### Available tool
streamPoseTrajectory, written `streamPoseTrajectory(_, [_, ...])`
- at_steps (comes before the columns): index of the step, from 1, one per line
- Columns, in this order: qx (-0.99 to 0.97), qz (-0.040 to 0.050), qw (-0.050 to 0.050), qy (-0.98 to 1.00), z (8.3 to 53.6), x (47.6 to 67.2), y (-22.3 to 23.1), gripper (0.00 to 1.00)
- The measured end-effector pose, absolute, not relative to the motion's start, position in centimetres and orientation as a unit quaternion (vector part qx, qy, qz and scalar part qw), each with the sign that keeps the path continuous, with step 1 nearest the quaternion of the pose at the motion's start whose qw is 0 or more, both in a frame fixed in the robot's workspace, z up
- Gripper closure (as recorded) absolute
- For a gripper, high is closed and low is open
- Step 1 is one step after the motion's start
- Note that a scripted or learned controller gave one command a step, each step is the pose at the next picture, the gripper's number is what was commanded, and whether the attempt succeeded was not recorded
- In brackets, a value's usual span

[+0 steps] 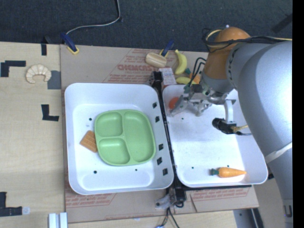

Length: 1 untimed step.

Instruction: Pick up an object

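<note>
My end effector point(190, 104) is down in the back left corner of the right shallow white plastic bin point(209, 148), its metal fingers pointing toward the divider between the bins. Whether those fingers are spread or pressed together I cannot tell; the metalwork blurs together at this slant. A small orange-red object point(174, 101) lies just beside the fingertips in that same corner, and I cannot tell whether it is touching them or sits between them.

At the front of the same bin, near the right corner, a plastic orange carrot with a green top point(228, 172) lies on its side, well apart from my end effector.

The left shallow white plastic bin point(78, 127) holds a light green plastic plate with three compartments point(125, 137), with a flat tan cracker-like piece point(89, 141) tucked against its left edge.

On the tabletop point(28, 141) behind the bins lie a yellow plastic banana point(180, 62), a beige bread-roll-shaped toy point(155, 59) and a small printed box point(166, 75). Far to the left, a pale croissant-shaped toy point(39, 73) rests by itself.
</note>
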State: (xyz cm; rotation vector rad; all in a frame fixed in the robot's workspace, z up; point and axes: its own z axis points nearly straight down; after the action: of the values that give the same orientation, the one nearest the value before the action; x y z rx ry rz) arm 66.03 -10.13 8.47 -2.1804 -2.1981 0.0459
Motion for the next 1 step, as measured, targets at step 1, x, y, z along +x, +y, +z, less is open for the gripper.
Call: streamPoseTrajectory(1, [-0.704, 0.0085, 0.016, -0.71, 8.47, 66.37, -10.03, 0.0])
